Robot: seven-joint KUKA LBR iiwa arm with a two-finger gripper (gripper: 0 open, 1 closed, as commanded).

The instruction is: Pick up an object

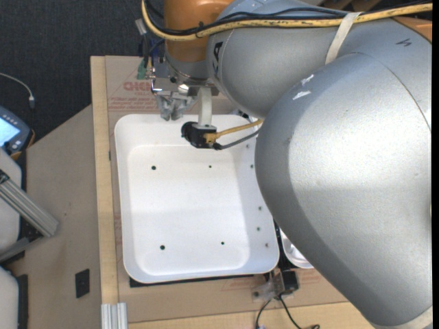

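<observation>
Camera view, and the arm (329, 184) dominates. It is a great grey bulk sweeping in from the right, with the orange band (202, 5) up at the top edge. Just below that band sits the gripper (171, 108), right at the far rim of the left bin (127, 184), close to its far-left corner. Are the jaws spread or pressed together? I cannot tell from this angle; the tip is a small grey cluster against the white rim.

The left bin's floor shows plain white with four small dark dots, two toward the far side and two toward the near side. The right bin (296, 256) is a mere sliver of white rim peeking out under the arm at the near side. As for the object, I cannot tell where it lies, because the arm hides nearly all of that right bin.

Both bins rest on a brown board (103, 149) with red print at its far-left corner. A small black rectangle (82, 283) lies on the board's near-left part. Off to the left are a device with a lit blue screen (10, 132) and a slanting metal rail (31, 208). A thin cable (274, 312) trails off the near edge.
</observation>
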